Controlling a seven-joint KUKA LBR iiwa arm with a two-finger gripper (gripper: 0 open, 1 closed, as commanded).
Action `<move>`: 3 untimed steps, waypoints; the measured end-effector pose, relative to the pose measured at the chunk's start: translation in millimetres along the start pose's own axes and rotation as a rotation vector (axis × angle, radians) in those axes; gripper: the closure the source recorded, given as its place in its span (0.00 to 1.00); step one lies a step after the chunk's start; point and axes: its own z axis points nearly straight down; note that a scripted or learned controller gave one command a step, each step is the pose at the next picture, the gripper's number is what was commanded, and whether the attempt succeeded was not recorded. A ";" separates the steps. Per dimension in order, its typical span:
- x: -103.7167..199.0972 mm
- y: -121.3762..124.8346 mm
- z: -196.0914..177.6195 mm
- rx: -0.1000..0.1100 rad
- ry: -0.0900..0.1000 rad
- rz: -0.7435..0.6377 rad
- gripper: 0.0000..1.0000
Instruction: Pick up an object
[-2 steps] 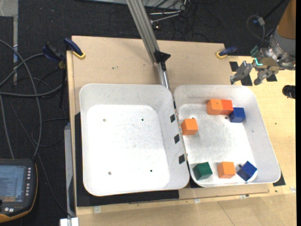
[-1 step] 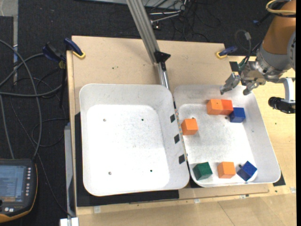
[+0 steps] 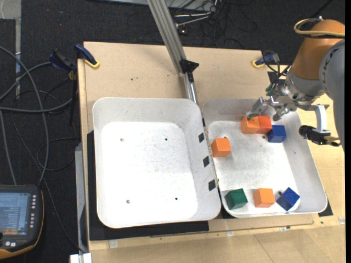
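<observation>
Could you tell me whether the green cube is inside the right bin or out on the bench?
Inside. The green cube sits on the floor of the right bin, near its front-left corner, beside an orange cube.

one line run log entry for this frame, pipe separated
end effector over right bin far end | directly above orange block | blue block beside it | grasp not confirmed

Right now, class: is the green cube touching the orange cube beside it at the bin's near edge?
Apart. The camera view shows a strip of white bin floor between the green cube and the orange cube.
</observation>
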 end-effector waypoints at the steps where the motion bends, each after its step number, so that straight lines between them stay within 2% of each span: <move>1: -0.6 5.5 9.0 -0.020 -0.005 -0.002 0.00; 2: -0.4 7.1 -2.4 -0.026 -0.006 -0.002 1.00; 3: -1.4 -1.1 -52.9 -0.010 -0.004 0.003 1.00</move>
